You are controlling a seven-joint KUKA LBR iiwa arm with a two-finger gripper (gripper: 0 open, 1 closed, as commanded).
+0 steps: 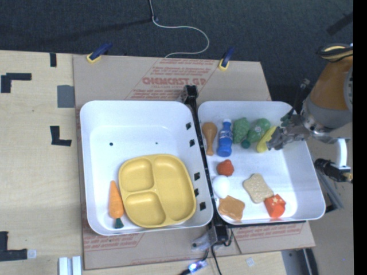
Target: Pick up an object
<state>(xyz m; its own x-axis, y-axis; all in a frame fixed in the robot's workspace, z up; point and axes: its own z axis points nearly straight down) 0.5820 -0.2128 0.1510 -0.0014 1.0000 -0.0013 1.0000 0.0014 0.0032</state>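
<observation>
Yellow banana in right bin touches the hand.

grey arm with orange band above the wrist reaches in from the right, wrist angled down and left, dark hand low at the right side of the scene, finger state hard to make out

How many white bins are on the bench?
2: the left bin holds a yellow tray and a carrot; the right bin, touching it, holds the other toy foods.
</observation>
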